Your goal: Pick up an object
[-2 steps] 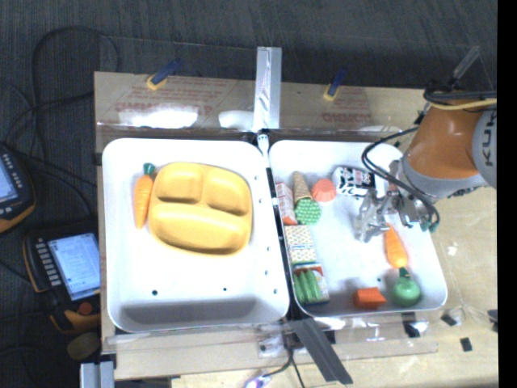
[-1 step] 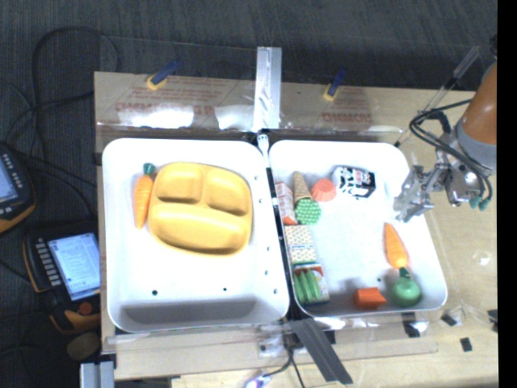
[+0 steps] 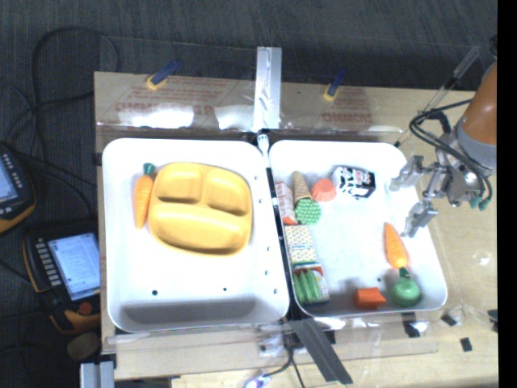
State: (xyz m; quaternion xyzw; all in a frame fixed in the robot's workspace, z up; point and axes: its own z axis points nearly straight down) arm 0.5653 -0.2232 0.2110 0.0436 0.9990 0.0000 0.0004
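My gripper (image 3: 414, 196) hangs over the right edge of the right bin (image 3: 347, 153), open, with nothing between its fingers. Just below and left of it an orange carrot (image 3: 395, 247) lies on the bin floor, apart from the fingers. A green round vegetable (image 3: 405, 289) and an orange block (image 3: 370, 297) sit in the bin's near right corner. A black-and-white item (image 3: 353, 181), a pink piece (image 3: 323, 189), a cone (image 3: 300, 186) and a green dotted ball (image 3: 308, 211) lie toward the back left of this bin.
A patterned box (image 3: 300, 245) and a green pack (image 3: 311, 284) line the right bin's left wall. The left bin (image 3: 186, 305) holds a yellow divided tray (image 3: 202, 207) and a second carrot (image 3: 143, 196). Cables loop beside the arm at the far right.
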